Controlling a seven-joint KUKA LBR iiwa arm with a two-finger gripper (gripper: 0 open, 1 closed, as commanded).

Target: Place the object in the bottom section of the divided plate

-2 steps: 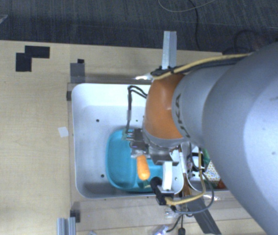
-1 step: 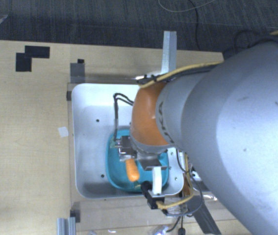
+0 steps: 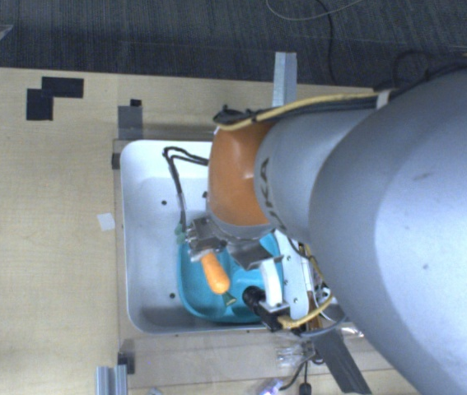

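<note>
A blue divided plate (image 3: 196,290) lies in the near part of the left white bin (image 3: 147,220), mostly hidden under the arm. An orange carrot-like object (image 3: 215,273) shows over the plate's middle, just below the wrist. My gripper (image 3: 213,257) hangs right above it, under the orange band (image 3: 233,179). I cannot make out whether the object is between the fingers or lying on the plate. The plate's dividers are hidden, so I cannot tell which section the object is over.
The big grey arm (image 3: 381,220) covers the right half of the view and the second bin. A black cable (image 3: 175,179) loops along the wrist. The bin's left and far parts show bare white floor. Wooden bench surface (image 3: 44,220) lies to the left.
</note>
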